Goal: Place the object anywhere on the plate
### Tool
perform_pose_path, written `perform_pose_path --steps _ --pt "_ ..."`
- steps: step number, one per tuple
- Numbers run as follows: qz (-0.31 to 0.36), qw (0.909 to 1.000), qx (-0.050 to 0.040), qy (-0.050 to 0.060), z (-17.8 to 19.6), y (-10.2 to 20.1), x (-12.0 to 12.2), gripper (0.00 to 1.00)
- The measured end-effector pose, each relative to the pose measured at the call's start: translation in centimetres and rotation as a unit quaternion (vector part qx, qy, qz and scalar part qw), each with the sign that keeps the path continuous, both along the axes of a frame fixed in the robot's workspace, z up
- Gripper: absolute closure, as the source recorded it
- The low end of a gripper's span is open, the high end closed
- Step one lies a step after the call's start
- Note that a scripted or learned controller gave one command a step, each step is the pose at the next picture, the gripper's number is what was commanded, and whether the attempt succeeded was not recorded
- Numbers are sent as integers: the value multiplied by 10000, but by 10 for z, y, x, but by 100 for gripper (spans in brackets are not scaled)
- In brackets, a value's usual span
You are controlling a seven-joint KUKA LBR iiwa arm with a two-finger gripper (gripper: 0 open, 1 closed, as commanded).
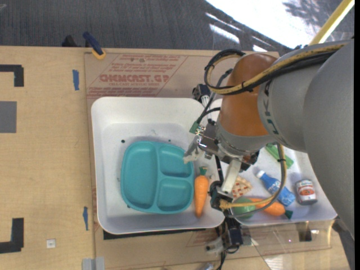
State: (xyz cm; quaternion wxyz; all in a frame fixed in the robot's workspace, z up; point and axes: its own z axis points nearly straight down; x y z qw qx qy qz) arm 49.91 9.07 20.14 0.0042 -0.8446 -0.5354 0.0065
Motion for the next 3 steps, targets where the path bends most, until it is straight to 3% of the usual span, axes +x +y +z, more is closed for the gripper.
perform_pose_path --steps 3 --pt "0 10000 0 0 0 0 0 0"
